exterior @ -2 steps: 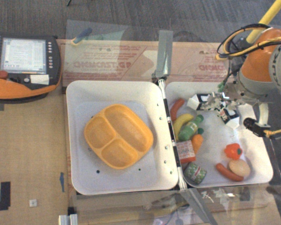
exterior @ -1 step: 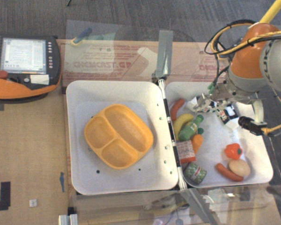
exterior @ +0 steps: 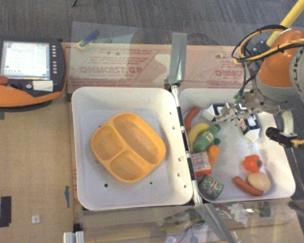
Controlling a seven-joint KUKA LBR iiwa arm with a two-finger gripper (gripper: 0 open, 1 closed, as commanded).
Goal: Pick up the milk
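Green can (exterior: 211, 186) at right bin's (exterior: 281, 153) near edge; sausage (exterior: 247, 186), egg (exterior: 259, 181) beside. Milk (exterior: 200, 162) against divider, carrot (exterior: 213, 154) touching. Yellow tray (exterior: 127, 146) in left bin (exterior: 81, 135). Farther: bottle (exterior: 206, 138), banana (exterior: 197, 132). Gripper (exterior: 236, 110) above far corner; finger opening unreadable, no visible hold.

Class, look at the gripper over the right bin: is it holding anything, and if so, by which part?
It cannot be told. The gripper hangs over the far part of the right bin, and no item shows clearly between its fingers.
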